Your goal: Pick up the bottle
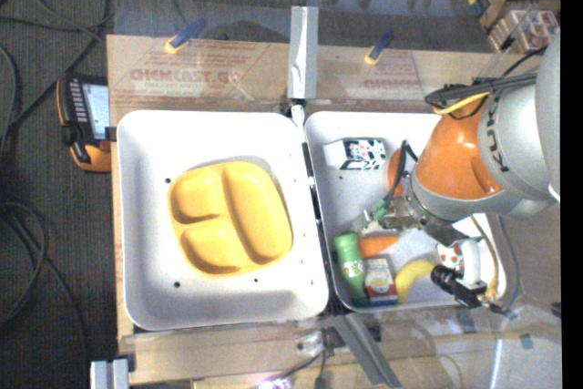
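**End effector low in the right bin, green bottle just beside it**

In the right shallow white plastic bin (474,127), the metal two-finger end effector (387,216) hangs low over a cluster of small items, below the arm's orange band (455,161). Whether it is parted or closed cannot be told, and nothing is visibly gripped. Directly beneath its tip lies an orange carrot-like piece (375,244). Just left of and below the end effector stands the green plastic bottle (349,257), short and cylindrical, its rounded top facing the camera, close against the bin's left wall. Next to the bottle, below the end effector, is a small red and white carton (379,279), and to the right of that a yellow banana (414,277). Above the end effector, toward the bin's far wall, lies a black-and-white patterned box (363,153). Well to the left, the other shallow white plastic bin (146,223) holds a yellow three-compartment plastic tray (231,216). Both bins rest on the brown bench (200,73).
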Tool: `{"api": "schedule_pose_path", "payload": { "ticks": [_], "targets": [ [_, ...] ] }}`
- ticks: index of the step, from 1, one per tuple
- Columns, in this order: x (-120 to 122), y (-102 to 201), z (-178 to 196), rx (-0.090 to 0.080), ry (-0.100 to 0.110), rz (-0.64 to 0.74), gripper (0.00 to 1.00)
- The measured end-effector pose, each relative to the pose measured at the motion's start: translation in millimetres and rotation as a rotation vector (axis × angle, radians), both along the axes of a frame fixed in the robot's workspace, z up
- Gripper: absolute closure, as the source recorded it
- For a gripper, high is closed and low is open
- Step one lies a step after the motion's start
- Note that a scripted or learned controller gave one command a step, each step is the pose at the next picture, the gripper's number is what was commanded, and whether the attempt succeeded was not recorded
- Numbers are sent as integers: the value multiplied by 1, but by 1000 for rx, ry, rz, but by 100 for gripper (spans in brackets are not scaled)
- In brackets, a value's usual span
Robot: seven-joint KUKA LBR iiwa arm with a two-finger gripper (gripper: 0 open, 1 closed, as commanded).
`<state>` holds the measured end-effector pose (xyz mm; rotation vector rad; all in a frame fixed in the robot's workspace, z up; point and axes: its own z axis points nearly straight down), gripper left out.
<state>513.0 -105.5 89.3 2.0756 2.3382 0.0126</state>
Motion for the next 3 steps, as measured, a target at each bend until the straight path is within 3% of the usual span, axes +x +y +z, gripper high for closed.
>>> {"api": "schedule_pose_path", "payload": {
  "ticks": [1, 2, 3],
  "targets": [
    [54, 7, -1, 3, 7, -194, 0],
    [72, -20, 6, 4, 22, -402, 0],
    [9, 6, 0, 5, 3, -382, 0]
  ]
}}
